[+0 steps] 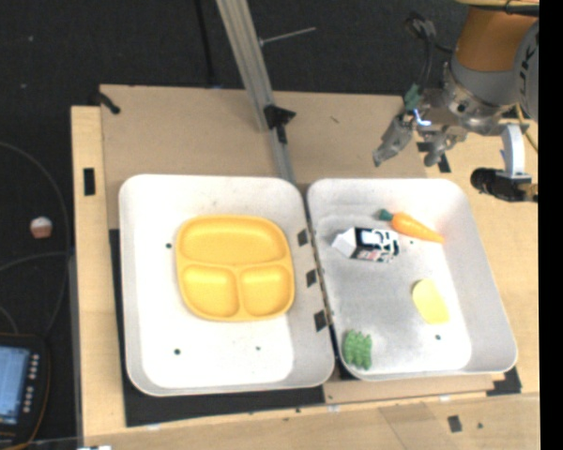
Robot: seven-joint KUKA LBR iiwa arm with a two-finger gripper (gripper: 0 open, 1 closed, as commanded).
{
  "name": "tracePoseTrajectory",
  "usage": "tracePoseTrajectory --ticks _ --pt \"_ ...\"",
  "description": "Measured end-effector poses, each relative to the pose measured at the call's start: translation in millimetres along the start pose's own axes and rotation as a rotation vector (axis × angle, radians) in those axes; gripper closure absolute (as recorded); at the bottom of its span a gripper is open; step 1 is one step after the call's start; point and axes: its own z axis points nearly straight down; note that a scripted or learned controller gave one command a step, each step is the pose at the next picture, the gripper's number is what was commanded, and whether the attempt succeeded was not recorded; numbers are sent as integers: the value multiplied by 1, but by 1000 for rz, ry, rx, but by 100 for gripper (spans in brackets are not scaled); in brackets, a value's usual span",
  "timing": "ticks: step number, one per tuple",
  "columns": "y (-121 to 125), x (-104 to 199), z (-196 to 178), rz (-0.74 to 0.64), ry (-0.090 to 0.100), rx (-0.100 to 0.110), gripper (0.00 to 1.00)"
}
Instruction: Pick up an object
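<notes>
The carrot, the small carton, the yellow piece and the green piece all lie in the right bin; none is lifted. The gripper hangs above the bin's far edge, fingers spread and holding nothing. The whole pick is left.

Grey arm with orange band, metallic pincer, black cables at wrist.

Arm cut off by top edge, upper part out of frame. Screen device bottom left clipped by left edge. Print on small carton too small to read. Bench front runs off bottom.
</notes>
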Motion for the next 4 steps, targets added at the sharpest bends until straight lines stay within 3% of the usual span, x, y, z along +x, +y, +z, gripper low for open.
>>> tracePoseTrajectory --ticks 1,3,4 --pt "0 0 0 -1 0 0 0" --pt "0 -3 125 7 1 5 0" --pt "5 -5 182 5 -3 -7 0"
